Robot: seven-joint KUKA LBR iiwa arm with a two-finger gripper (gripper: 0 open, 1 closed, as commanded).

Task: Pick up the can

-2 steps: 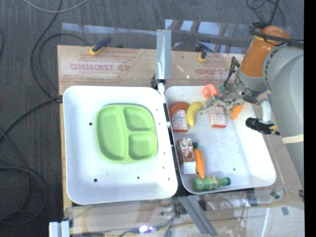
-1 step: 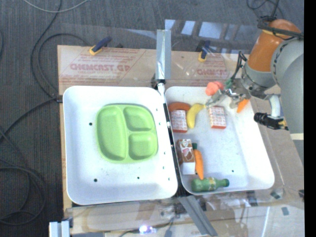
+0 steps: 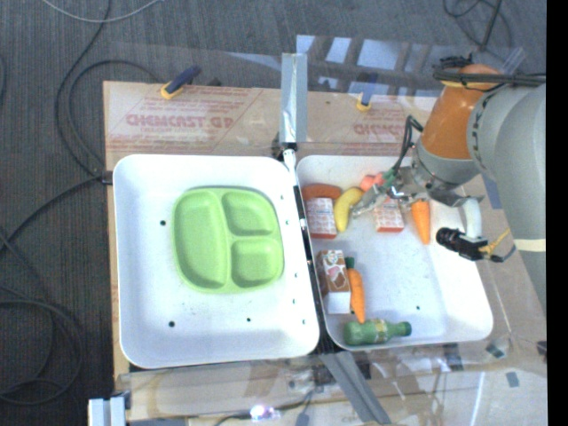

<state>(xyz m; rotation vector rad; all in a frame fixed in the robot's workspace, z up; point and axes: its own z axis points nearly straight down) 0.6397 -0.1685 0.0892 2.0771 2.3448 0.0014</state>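
White bins sit side by side on the bench. The left bin (image 3: pixel 142 327) holds a green divided plate (image 3: pixel 229 238). The right bin (image 3: pixel 461 313) holds the clutter.

The can (image 3: pixel 320 209), red-orange with a pale label, is in the far left corner of the right bin, against the wall shared with the left bin. A banana (image 3: pixel 345 209) lies just to the right of it, touching or nearly touching.

The gripper (image 3: pixel 387 190) is low over the far middle of the right bin, above the banana's tip and a small red-and-white box (image 3: pixel 389 219). It is apart from the can, with the banana between them. Too blurred and cluttered to tell whether it is released or clenched, and nothing is clearly grasped.

A carrot (image 3: pixel 422 221) lies just to the right of the box. A brown carton (image 3: pixel 333 272) lies along the left wall, with a second carrot (image 3: pixel 357 295) beside it. A green bottle (image 3: pixel 377 330) lies on its side at the near wall. The grey arm with its orange band (image 3: pixel 453 122) enters from the right.
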